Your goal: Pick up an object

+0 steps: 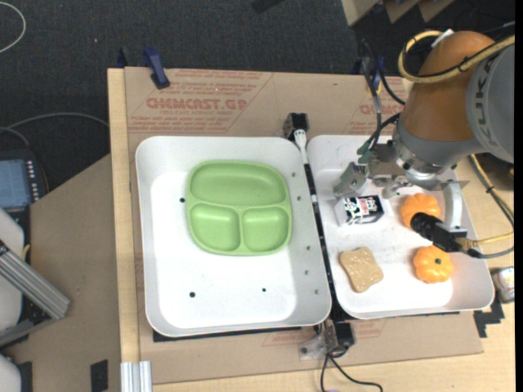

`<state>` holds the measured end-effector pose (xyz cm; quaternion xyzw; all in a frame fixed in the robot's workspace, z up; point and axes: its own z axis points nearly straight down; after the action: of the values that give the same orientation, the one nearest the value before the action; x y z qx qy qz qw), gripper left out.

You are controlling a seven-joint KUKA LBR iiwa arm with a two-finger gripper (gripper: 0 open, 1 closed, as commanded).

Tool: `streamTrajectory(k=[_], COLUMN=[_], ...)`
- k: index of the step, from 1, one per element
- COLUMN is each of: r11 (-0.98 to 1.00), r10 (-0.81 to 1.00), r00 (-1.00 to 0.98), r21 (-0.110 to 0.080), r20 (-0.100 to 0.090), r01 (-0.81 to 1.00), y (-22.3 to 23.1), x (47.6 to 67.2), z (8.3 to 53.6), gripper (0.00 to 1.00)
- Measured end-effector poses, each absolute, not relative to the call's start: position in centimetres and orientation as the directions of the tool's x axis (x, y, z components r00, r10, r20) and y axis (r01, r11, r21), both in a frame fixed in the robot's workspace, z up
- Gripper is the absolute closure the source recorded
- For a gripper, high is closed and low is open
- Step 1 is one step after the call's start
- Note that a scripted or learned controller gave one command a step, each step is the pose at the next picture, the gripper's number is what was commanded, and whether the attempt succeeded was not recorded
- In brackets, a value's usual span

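1. The worktop [245,88] is a tan board printed with red lettering; it carries two shallow white bins side by side.
2. The left bin [163,284] holds a green divided plate [239,207], with one long compartment at 12 o'clock and two smaller ones at 6 o'clock. The plate lies toward the 12 o'clock half of that bin.
3. The right bin [392,300] touches the left bin along their shared edge.
4. The arm [445,96], grey with an orange band, reaches in from 3 o'clock and hangs over the 12 o'clock part of the right bin.
5. The pincer [368,182] points down at that bin, just above a small black-and-white object. Whether its fingers are spread or pressed together I cannot tell.
6. A tan slice of bread [360,269] lies at about 7 o'clock in the right bin, apart from the other things.
7. One small orange pumpkin [432,265] sits at 4 o'clock in the right bin. A second orange pumpkin [418,208] sits at its 12 o'clock, partly behind a black part of the arm.
8. The small black-and-white object [361,209] rests on the bin floor at 10 o'clock, near the shared edge. I cannot make out what it is.
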<state>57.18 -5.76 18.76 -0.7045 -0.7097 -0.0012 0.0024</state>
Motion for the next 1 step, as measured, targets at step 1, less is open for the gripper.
streamTrajectory(k=[1], r11=[0.012], r10=[1.0], r00=[-0.012], r21=[0.003], r20=[0.005], r01=[1.0], y=[5.54], x=[52.14], z=[24.31], gripper=[0.0])
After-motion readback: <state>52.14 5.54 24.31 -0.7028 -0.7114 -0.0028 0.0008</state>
